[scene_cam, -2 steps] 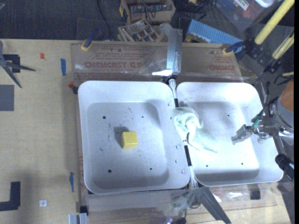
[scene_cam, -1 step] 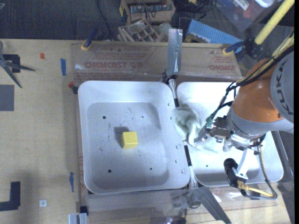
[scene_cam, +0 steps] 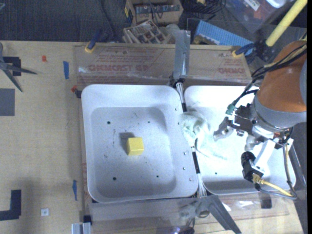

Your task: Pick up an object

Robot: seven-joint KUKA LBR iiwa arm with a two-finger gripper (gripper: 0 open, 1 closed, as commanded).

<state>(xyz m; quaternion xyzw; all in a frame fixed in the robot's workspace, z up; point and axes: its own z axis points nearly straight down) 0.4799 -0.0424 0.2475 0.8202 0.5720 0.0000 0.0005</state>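
Note:
A small yellow block (scene_cam: 135, 146) lies near the middle of the left bin (scene_cam: 97, 101). A crumpled white and pale green cloth (scene_cam: 194, 127) rests against the left wall of the right bin (scene_cam: 214, 97), with thin clear wrap trailing toward the bin's middle. My gripper (scene_cam: 222, 130) hangs over the right bin, just right of the cloth and slightly above it. The grey wrist and orange band (scene_cam: 285, 84) hide the bin's right part. Nothing is visibly held in the gripper.
A metal divider (scene_cam: 181, 57) runs between the bins at the back. A yellow cable (scene_cam: 275, 189) loops over the right bin's front right corner. Cardboard lines the bench behind both bins. Blue tape marks dot the wooden bench on the left.

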